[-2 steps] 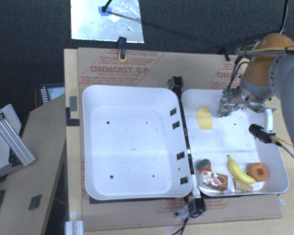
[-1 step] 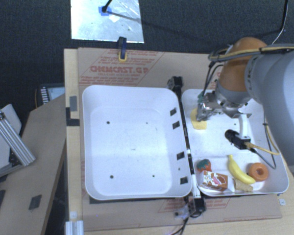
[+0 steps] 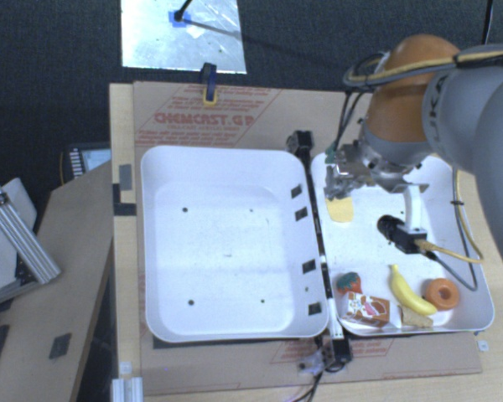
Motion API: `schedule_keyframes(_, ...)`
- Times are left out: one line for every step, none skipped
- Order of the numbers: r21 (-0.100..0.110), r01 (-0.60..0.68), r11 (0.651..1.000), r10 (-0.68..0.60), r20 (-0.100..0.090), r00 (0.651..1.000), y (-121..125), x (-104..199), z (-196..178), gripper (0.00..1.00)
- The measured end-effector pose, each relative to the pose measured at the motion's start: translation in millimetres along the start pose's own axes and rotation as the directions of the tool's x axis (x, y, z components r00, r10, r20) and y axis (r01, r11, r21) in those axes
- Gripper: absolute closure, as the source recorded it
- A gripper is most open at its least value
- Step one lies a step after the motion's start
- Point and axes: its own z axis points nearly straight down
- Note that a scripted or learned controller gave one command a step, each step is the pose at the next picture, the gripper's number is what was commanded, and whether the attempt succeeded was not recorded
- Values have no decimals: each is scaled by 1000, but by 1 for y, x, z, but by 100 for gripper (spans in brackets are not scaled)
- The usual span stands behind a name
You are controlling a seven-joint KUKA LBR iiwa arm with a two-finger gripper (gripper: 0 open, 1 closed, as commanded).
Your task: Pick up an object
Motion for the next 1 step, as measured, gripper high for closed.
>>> schedule_keyframes(6, 2, 1000, -2, -1, 1000, -24, 71, 6, 100)
